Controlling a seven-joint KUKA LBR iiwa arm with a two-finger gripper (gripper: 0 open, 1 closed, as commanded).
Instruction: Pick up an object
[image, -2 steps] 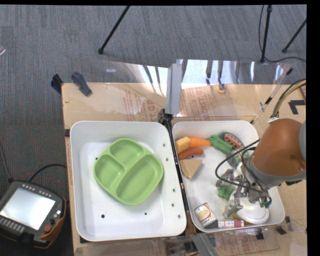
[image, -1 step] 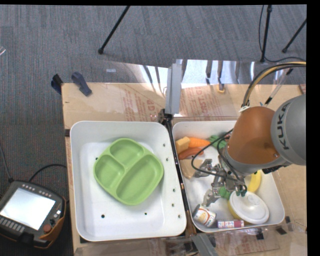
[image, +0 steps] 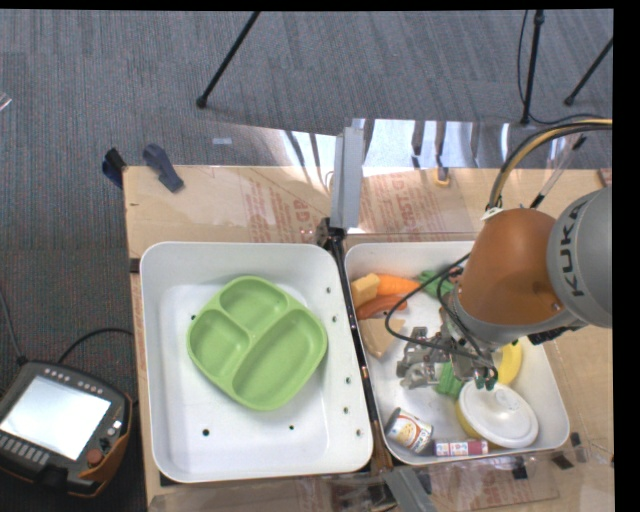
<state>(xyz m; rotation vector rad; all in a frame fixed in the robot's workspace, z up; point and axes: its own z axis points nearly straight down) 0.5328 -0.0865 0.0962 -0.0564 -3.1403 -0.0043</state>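
At the lower left corner of the frame a teach pendant (image: 58, 428) with a pale screen lies on the grey carpet, off the bench. Right of it, the left bin (image: 170, 280) holds a single thing: a green divided plate (image: 258, 341) with three compartments, lying flat near the bin's middle.

The right bin (image: 556, 400) is the crowded one. Along its left side lie an orange carrot-shaped toy (image: 392, 287) and a yellow wedge (image: 364, 287) at the top, with a tan, bread-like piece (image: 377, 337) below them. Near the bottom edge a small can (image: 409, 431) lies on its side, its long axis running from upper left to lower right. To its right sits a white round lid or bowl (image: 498, 414), and a yellow banana-like piece (image: 511, 364) peeks out beside the arm.

The gripper (image: 432, 362) hangs low over the middle of this bin, beneath the arm's orange wrist. Its metal parts blur into the clutter under them, including something green (image: 449, 381), and I cannot tell how the fingers are set or whether anything sits between them.

The nearest candidates lie just below and to the right of the gripper: the green piece almost under it, the white lid a little farther toward the lower right, and the can down and slightly left. Judging from this, a short descent suits the green piece best.
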